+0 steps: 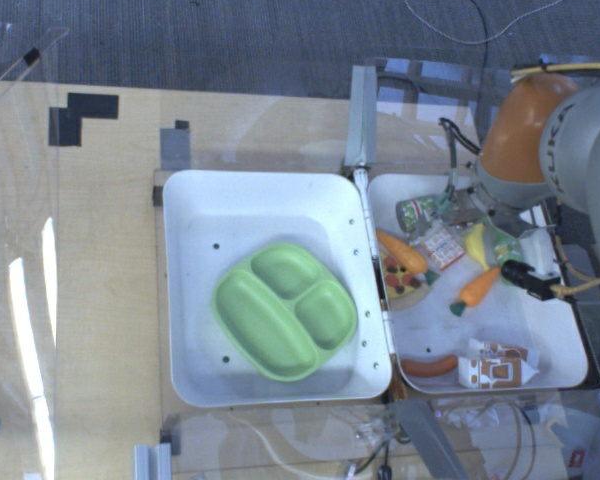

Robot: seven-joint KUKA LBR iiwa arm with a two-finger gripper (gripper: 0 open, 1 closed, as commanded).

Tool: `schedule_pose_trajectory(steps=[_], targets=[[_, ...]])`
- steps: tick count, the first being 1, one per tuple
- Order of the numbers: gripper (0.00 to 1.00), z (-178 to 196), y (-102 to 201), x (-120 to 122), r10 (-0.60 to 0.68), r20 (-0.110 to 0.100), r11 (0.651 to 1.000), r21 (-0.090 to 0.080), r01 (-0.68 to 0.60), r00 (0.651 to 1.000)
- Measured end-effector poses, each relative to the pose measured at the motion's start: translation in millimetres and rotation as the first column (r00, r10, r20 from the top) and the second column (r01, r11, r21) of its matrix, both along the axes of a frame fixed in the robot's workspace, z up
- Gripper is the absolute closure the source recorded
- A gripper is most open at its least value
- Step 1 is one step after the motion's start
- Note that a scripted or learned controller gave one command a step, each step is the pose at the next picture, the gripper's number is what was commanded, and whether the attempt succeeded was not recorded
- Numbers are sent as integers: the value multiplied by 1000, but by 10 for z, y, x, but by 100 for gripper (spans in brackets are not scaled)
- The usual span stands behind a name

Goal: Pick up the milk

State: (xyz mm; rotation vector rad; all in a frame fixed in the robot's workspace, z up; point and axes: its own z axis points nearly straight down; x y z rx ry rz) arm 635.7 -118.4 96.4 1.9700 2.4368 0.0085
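Bright, even light from overhead, and the two white bins come close to washing out. Soft shadows sit inside the left bin (190,268) around the green divided plate (285,311). White glare streaks run down the left of the wooden surface (80,298), reflected off a clear panel. The picture is slightly soft overall, and the arm (570,128) at far right looks blurred.
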Motion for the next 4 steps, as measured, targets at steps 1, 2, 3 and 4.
schedule_pose_trajectory(steps=[1,2,3,4], targets=[[0,833,-546,136,60,1,998,-2,-60,998],[0,493,-857,310,66,-2,998,-2,-66,998],[0,959,-872,-577,-83,-2,997,0,83,997],[0,488,-874,-1258,138,-4,990,-1,-138,990]])
